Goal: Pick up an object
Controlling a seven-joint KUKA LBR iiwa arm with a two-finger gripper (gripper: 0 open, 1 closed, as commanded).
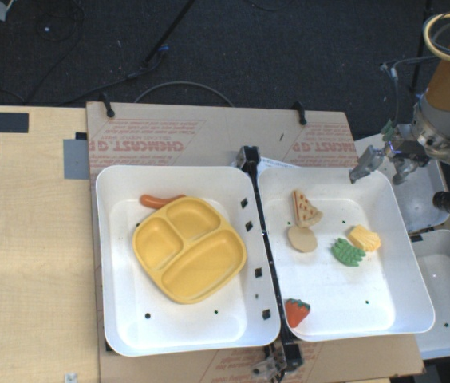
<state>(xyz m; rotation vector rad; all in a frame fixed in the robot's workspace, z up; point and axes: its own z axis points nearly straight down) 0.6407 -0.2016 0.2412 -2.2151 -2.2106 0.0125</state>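
Observation:
The right bin (400, 309) holds a pizza slice toy (305, 208), a tan round piece (302, 238), a green leafy toy (347, 252), a yellow corn-like piece (365, 238) and a red strawberry (297, 312) near its front left corner. My gripper (384, 164) hangs over the back right corner of that bin, above the rim, well clear of the toys. Its two fingers (365, 166) are spread apart with nothing between them.
The left bin (121, 309) bears a yellow divided plate (189, 248), with an orange sausage toy (161, 200) behind it. A black divider (261, 246) runs between the bins. Cardboard (209, 138) lies under both.

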